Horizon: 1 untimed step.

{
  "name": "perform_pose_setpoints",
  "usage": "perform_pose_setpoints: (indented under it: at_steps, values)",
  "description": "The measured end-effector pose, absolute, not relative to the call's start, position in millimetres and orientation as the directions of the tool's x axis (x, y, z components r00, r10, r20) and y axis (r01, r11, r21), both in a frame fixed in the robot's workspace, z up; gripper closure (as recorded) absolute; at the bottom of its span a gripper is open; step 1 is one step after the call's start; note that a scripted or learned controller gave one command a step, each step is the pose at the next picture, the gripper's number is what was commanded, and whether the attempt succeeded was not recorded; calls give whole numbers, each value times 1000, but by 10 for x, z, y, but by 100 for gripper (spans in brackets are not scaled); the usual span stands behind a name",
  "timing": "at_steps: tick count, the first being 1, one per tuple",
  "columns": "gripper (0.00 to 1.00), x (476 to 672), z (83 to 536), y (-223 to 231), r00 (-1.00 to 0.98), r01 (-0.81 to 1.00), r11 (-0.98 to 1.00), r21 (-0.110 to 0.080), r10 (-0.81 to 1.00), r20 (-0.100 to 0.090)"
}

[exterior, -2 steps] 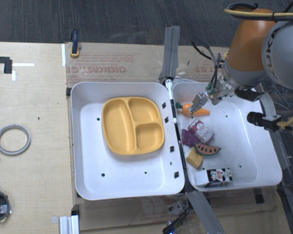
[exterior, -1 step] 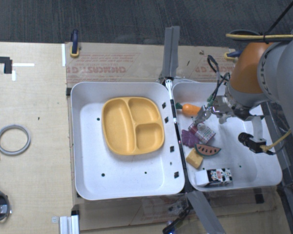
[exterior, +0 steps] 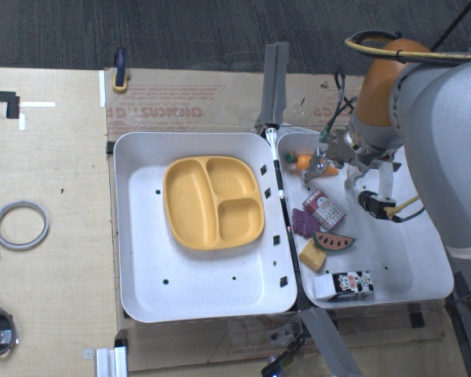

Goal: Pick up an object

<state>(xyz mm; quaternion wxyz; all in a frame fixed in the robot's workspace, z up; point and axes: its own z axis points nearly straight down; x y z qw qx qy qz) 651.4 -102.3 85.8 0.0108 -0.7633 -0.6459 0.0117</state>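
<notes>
Arm over the right bin [exterior: 424,281]
Gripper [exterior: 320,165] hovers at the bin's eleven o'clock; yellow divided plate [exterior: 213,203] lies in left bin [exterior: 141,289].

The two white bins, left [exterior: 133,234] and right [exterior: 408,273], look like smooth, slightly glossy plastic. In the left one, the yellow divided plate [exterior: 213,203] has a smooth, satin plastic surface. The bench [exterior: 47,289] is pale, matt wood or board, with brown, matt cardboard [exterior: 180,104] at its far side. The floor [exterior: 180,14] beyond appears as dark, rough carpet. The arm [exterior: 447,148] has a smooth grey shell and a glossy orange band [exterior: 381,85]. The ring [exterior: 20,225] at left looks like dull grey tape.
</notes>
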Motion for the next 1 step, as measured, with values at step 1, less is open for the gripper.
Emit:
perform_pose_setpoints:
  at_steps: [1]
  values:
    - [0, 5488, 909, -950, 488, 873, -488, -4, 873, -2]
